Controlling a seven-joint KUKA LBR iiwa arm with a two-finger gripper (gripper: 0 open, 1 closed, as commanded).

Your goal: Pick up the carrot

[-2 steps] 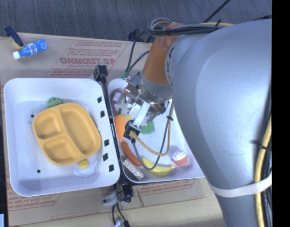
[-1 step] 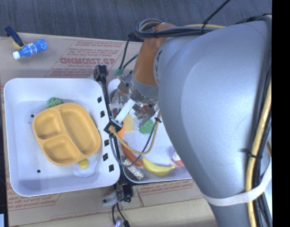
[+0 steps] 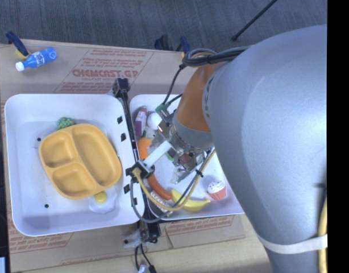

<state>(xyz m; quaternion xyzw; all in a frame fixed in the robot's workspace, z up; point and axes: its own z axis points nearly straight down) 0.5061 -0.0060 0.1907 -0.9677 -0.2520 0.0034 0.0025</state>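
The carrot (image 3: pixel 156 186) is an orange, elongated piece lying near the front left of the right bin (image 3: pixel 231 208), partly crossed by a black cable. A second orange shape (image 3: pixel 143 147) sits just behind it by the bin's left wall; I cannot tell whether it belongs to the carrot. My gripper (image 3: pixel 163 152) is low inside the right bin, just above and behind the carrot, under the orange wrist band (image 3: pixel 191 107). The arm hides the back right of this bin.
In the right bin a yellow banana (image 3: pixel 190 203), a cupcake (image 3: pixel 216 189) and a purple item (image 3: pixel 140 121) crowd around the gripper. The left bin (image 3: pixel 15 152) holds a yellow divided plate (image 3: pixel 78 159), broccoli (image 3: pixel 65 122) and a fried egg (image 3: pixel 101 198). A blue bottle (image 3: pixel 38 57) lies on the cardboard behind.
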